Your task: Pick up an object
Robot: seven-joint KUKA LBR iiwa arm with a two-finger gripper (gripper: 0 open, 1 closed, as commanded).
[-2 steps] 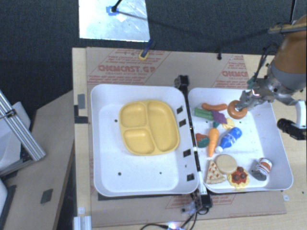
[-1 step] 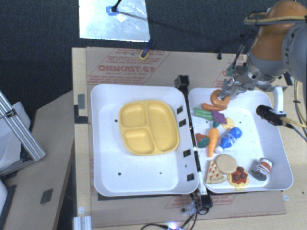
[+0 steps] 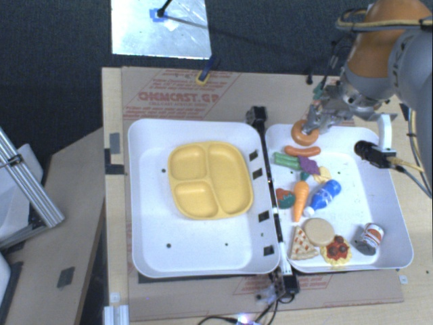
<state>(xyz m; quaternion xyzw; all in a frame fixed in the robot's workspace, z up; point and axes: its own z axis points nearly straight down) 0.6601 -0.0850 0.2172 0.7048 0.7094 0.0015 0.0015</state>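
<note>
My gripper (image 3: 313,125) reaches down at the far left corner of the right bin (image 3: 392,208), right at the upper edge of an orange doughnut (image 3: 304,135). The gripper touches or overlaps the doughnut's rim, and the doughnut seems to rest on or just above the bin floor. Below it lie a red sausage (image 3: 295,160), a purple piece (image 3: 310,166), an orange carrot (image 3: 300,199) and a blue bottle (image 3: 325,194).
Toward the right bin's near edge are a pizza slice (image 3: 302,244), a round bun (image 3: 318,231), a red-topped piece (image 3: 337,250) and a small can (image 3: 369,237). The left bin (image 3: 149,235) holds a yellow divided plate (image 3: 208,180). A black divider (image 3: 267,181) separates the bins.
</note>
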